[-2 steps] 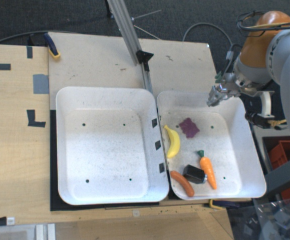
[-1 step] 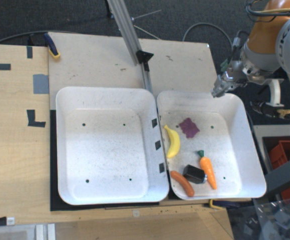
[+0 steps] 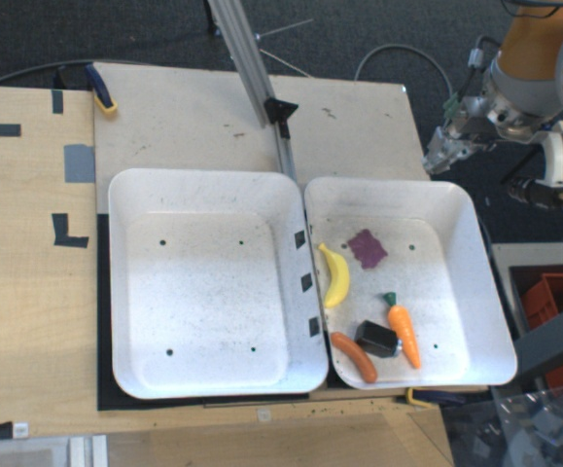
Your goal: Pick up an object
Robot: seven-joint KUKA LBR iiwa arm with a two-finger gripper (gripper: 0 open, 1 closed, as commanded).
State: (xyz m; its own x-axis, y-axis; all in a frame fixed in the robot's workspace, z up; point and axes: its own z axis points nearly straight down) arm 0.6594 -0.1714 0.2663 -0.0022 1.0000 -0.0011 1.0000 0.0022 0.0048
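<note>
Camera view shows the grey two-finger gripper (image 3: 443, 154) hanging beyond the far right corner of the right-hand shallow white plastic bin (image 3: 475, 261), above the dark floor and not yet over the bin. Whether its jaws are apart or together I cannot tell; the tip is small and blurred.

Every candidate for the pick lies in that bin. A curved yellow toy banana (image 3: 335, 275) sits close to the left wall, with a flat purple scrap (image 3: 367, 248) just to its right and farther back. Toward the near side, a small black block (image 3: 376, 339) lies between an orange toy carrot with a green top (image 3: 404, 332) and a reddish-orange sausage-shaped toy (image 3: 355, 356).

The main risk, as I judge it, is that near cluster: the block appears to touch or almost touch the carrot, so a descent there could land on two things at once or push one aside. The banana's nearness to the wall could leave a finger little room. The left-hand shallow white bin (image 3: 125, 261) holds nothing to pick, and a slanted metal post (image 3: 252, 56) stands behind the bins.
</note>
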